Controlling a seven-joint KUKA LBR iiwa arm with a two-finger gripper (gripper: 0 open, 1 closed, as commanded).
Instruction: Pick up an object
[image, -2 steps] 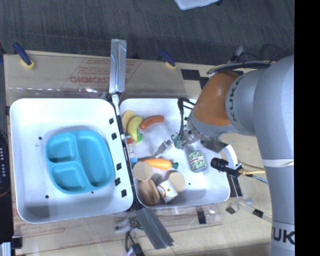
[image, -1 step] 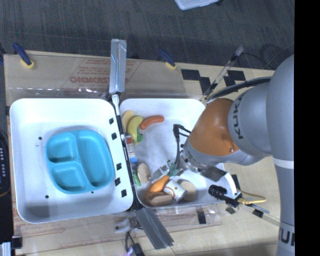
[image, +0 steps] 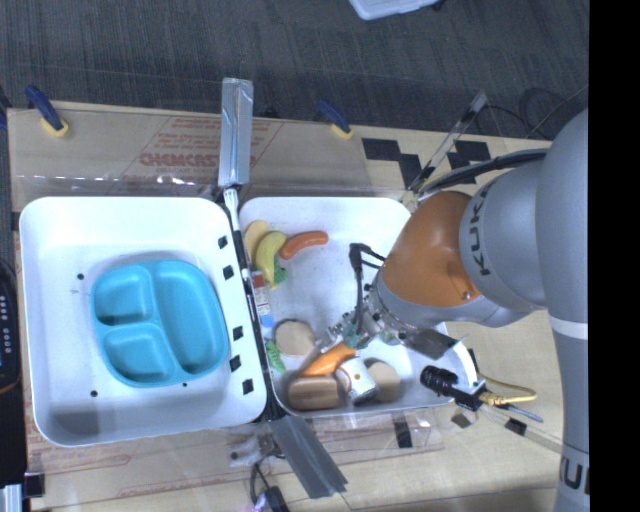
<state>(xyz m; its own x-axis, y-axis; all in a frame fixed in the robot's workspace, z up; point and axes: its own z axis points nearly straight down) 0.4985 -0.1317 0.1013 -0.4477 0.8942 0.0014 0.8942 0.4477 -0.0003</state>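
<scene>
Left bin (image: 40, 300): holds a blue divided tray (image: 157, 322), lying flat near the middle, three compartments, nothing in them.

Right bin (image: 330, 215): toy food crowded along its left wall and front edge. Against the left wall, near the back corner, a yellow banana (image: 264, 250), with an orange-red sausage (image: 303, 242) just beside it toward the bin's middle. Further forward along that wall, a pale round piece (image: 293, 337), likely a bun or biscuit. At the front edge, a brown loaf-like piece (image: 313, 392), an orange carrot-shaped piece (image: 329, 360) tilted across it, and a white cylinder with a red mark (image: 366, 379) touching both.

Gripper (image: 357, 328): down over the front middle of the right bin, just above the carrot-shaped piece and the white cylinder. Cannot tell whether open or closed; tips lost in clutter under the orange wrist. Nothing visibly held.

Likely target: the carrot-shaped piece, nearest the tips. Probably light, hollow plastic, stiff, smooth and somewhat slippery. Best taken across its thicker middle, not the tapering end, where a pinch would squirt it out. Risk: neighbours touching it, so little room for the tips to go down on either side.
</scene>
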